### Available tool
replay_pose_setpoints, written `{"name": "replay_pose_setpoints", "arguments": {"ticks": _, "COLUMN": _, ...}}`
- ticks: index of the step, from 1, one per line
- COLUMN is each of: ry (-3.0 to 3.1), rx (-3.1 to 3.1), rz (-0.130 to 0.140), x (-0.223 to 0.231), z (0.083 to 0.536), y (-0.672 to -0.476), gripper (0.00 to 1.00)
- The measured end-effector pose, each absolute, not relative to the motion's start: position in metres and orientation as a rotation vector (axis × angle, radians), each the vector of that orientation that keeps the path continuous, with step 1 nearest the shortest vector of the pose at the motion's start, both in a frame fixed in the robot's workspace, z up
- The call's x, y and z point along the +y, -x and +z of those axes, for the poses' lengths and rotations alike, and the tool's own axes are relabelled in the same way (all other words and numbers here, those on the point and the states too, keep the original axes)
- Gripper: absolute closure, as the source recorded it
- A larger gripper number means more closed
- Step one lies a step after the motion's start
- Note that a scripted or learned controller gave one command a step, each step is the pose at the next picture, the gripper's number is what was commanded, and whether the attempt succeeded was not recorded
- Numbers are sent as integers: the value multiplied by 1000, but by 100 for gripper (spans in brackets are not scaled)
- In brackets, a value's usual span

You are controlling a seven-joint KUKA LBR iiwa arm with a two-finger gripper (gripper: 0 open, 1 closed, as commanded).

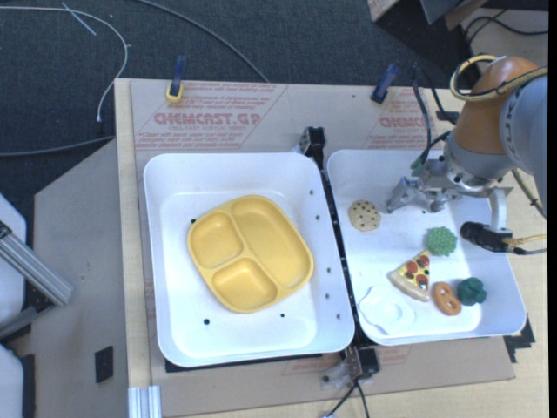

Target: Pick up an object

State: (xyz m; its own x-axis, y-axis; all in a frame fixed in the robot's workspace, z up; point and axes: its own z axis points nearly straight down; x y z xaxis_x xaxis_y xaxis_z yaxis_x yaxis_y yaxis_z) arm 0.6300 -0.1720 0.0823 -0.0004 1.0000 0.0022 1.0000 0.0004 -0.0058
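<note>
In the right bin [374,168], near its far edge, the gripper [416,197] hangs low over the white floor, its grey fingers pointing toward the bin's left wall; whether the jaws are open or closed cannot be told, and nothing is visible between them. The grey arm [531,116] with its orange band [483,103] enters from the table's right side. A chocolate-chip cookie [365,215] lies just left of the gripper, close to the bin's left wall, apart from the fingers. Nearer the bin's middle sits a light green broccoli-like piece [441,240]. Toward the near edge lie a pizza slice [412,275], a small pretzel [446,298] touching or just beside it, and a dark green leafy piece [472,291] beside the pretzel. A white plate-like piece [383,310] rests at the near left corner. The left bin [165,190] holds a yellow three-compartment tray [250,252], lying flat near its centre. Two blue clamps [178,75] grip the table's far edge.
</note>
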Motion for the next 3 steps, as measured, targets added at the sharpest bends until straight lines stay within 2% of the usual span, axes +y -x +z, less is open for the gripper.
{"name": "replay_pose_setpoints", "arguments": {"ticks": 1, "ry": 2220, "rx": -2222, "rz": -2, "x": -172, "z": 97, "y": -632, "gripper": 100}}
{"name": "replay_pose_setpoints", "arguments": {"ticks": 3, "ry": 2225, "rx": -2227, "rz": -6, "x": -183, "z": 195, "y": -648, "gripper": 100}}
